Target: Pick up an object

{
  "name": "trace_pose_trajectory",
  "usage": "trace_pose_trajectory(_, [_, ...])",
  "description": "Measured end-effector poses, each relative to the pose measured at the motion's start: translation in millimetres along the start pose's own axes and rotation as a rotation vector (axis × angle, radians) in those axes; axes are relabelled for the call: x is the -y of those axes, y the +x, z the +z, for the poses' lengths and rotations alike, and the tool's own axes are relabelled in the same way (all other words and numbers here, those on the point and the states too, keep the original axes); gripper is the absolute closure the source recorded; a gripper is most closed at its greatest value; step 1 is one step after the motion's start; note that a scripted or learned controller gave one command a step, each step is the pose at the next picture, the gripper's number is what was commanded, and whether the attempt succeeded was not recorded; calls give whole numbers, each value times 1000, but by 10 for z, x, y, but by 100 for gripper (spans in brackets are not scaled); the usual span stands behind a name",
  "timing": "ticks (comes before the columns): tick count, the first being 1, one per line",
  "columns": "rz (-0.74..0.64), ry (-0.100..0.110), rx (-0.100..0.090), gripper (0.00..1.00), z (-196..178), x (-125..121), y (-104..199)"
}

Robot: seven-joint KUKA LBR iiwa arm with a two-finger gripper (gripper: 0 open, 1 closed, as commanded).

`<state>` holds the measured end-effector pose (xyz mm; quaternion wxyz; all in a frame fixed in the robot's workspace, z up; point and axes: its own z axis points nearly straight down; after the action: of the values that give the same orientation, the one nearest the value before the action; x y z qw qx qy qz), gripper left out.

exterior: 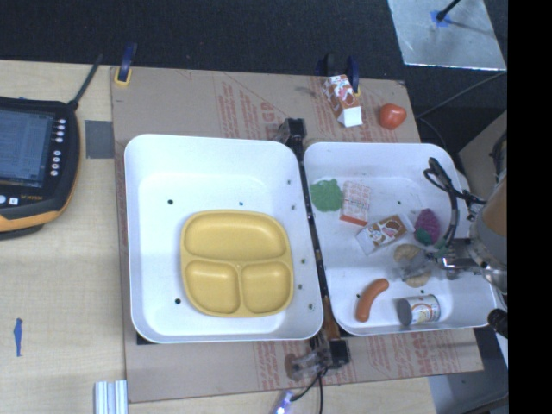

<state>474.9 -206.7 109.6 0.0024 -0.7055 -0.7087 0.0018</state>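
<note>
Round tan cookie-like object (412, 264) lies in the right white bin (392, 158), touching the gripper (444, 261) on its left side. Jaw state cannot be determined. Purple grape cluster (427, 225) sits just beyond, farther back.

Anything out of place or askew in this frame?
Yes: a small carton and a red tomato lie on the cardboard behind the right bin, outside it. Inside, the can lies on its side.
</note>
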Motion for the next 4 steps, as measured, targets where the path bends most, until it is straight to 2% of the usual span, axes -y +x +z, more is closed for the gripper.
trace_pose_trajectory(1, [-3, -2, 1, 0, 175, -832, 202])
trace_pose_trajectory(2, [-2, 13, 1, 0, 183, -1600, 3])
trace_pose_trajectory(3, [-3, 26, -2, 0, -35, -1748, -82])
trace_pose_trajectory(4, [-3, 32, -1, 0, 108, -1736, -99])
